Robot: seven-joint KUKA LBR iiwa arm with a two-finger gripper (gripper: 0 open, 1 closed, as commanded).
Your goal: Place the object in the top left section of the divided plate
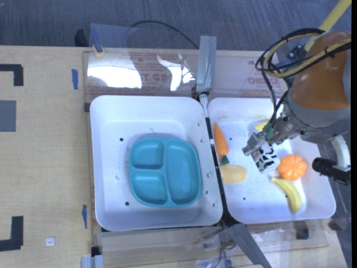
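Nearest the camera: curved yellow plastic banana [290,193] in right white bin [321,208]. Beside it, ribbed orange toy pumpkin [292,167], just right of gripper [261,149]; jaw state impossible to tell. Turquoise divided plate [165,171] in left bin [106,149].

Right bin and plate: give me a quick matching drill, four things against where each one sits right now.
Things:
1. carrot
2. pumpkin
3. banana
4. divided plate

Places:
A. middle of the left bin
B. near front edge of the right bin, just below the pumpkin
C. along the right bin's left wall, by the divider
D. right side of the right bin, next to the gripper

Pairs: 1-C, 2-D, 3-B, 4-A
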